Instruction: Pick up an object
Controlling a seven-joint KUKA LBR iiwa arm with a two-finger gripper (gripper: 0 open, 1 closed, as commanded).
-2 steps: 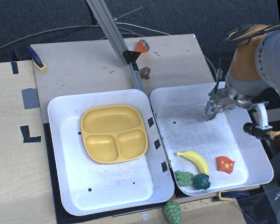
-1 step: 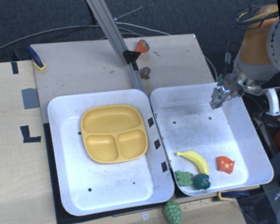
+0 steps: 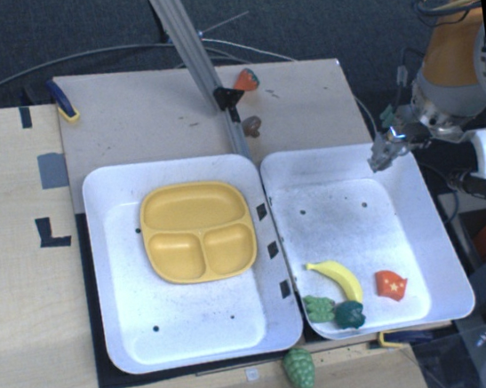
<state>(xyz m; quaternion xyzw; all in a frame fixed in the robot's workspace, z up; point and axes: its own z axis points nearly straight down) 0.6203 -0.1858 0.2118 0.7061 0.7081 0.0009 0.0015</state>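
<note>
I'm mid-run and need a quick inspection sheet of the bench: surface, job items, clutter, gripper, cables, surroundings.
Surface: two white bins side by side, left bin and right bin, on a bench.
Job's things: banana, red toy and green toy lie at the right bin's near end.
Clutter: yellow divided plate in the left bin; green bumpy toy on the bench in front of the bins.
Gripper: gripper over the right bin's far right corner, holding nothing seen.
Cables: thin cables arc behind the bench.
Surroundings: slanted metal pole; dark floor.
</note>
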